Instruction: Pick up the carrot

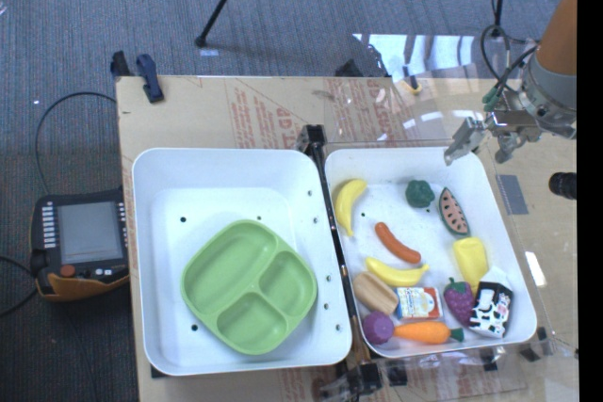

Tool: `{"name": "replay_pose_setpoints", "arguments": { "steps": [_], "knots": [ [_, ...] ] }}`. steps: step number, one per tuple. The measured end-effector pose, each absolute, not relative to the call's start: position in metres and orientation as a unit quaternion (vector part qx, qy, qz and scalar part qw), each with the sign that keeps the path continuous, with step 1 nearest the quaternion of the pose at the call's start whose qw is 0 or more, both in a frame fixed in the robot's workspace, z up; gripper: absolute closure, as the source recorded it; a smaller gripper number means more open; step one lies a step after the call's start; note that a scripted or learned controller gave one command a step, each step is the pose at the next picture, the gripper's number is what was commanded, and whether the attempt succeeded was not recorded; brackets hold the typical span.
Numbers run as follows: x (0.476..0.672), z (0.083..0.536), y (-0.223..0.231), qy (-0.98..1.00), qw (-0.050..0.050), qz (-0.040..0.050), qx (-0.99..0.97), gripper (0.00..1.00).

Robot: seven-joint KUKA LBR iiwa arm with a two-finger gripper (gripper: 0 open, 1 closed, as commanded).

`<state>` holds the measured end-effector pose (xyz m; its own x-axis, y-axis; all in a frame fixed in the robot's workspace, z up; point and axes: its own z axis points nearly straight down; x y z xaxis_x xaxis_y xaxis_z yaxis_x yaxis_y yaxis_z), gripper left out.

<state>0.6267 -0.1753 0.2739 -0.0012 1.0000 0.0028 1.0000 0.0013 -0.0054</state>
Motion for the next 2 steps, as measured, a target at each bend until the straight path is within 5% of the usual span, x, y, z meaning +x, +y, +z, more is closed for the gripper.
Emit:
{"name": "replay_pose_setpoints", "arguments": {
  "steps": [1, 2],
  "knots": [
    [0.556, 0.191, -0.112, -0.707, 0.009, 0.0039, -0.708, 0.00],
    [0.489, 0.092, -0.167, -0.849, 0.000, -0.0029, -0.528, 0.00]
  ]
}}
